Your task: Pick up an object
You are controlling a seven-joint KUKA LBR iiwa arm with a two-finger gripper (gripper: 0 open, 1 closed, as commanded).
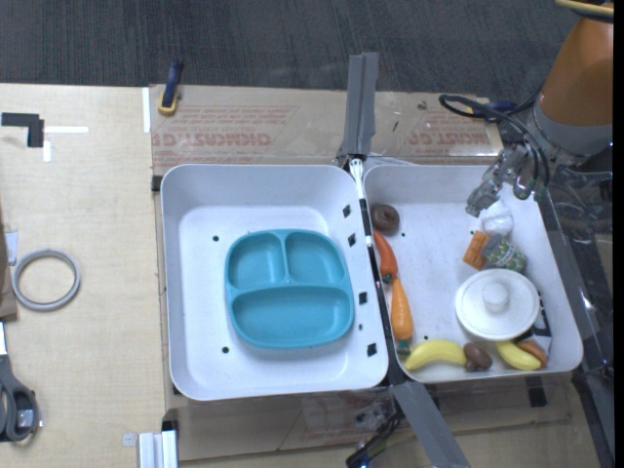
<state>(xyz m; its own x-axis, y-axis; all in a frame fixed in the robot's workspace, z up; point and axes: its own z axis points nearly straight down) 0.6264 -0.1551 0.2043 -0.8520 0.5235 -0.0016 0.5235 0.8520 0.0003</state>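
Light wooden bench (88, 359) bearing two white bins (185, 291), a tape roll (44, 279), scissors (18, 408), and cardboard sheet (244, 125).

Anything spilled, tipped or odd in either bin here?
Nothing stands out. The blue divided plate lies flat in the left white bin. The toy food, including the yellow banana and orange carrot, lies loose inside the right white bin.

Red print runs along the cardboard sheet (255, 127) behind the bins, upside down and too blurred to read.
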